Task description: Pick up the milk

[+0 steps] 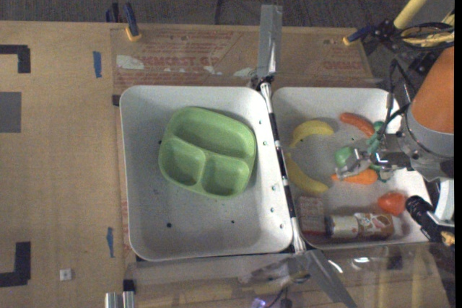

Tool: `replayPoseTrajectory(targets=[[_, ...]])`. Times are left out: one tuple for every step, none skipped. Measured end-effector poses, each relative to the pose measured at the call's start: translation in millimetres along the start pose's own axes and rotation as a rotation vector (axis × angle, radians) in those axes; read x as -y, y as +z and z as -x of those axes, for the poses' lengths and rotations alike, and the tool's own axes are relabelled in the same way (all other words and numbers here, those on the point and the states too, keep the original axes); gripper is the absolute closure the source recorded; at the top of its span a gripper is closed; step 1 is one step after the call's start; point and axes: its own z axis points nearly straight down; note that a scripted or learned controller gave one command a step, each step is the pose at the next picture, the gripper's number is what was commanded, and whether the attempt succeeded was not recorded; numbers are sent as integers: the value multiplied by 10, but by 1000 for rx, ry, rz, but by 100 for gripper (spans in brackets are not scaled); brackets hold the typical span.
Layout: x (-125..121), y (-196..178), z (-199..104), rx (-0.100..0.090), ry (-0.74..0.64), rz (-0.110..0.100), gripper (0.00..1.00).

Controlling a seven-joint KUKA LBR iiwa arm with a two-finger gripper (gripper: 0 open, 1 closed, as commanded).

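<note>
While my pincer (351, 164), grip unclear, hovers over carrots (359, 177), the smooth milk bottle (359, 226) lies along the right bin's (317, 99) front edge.

1 fixed camera, high over the bench (65, 155), looking down at a slant. Far edge of bench at 12 o'clock, near edge at 6. Left bin (144, 227) sits about centre frame, right bin (289, 101) toward 3 o'clock. Arm (437, 108) enters from 3 o'clock. Moderate distance; both bins fit whole.
</note>
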Motion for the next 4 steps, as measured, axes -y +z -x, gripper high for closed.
replayPoseTrajectory(targets=[[-815, 1116, -79, 1, 5, 3, 0], [-1212, -284, 833, 3, 175, 5, 0], [-846, 445, 8, 1, 41, 1, 0], [-929, 1398, -12, 3, -296, 12, 0]])
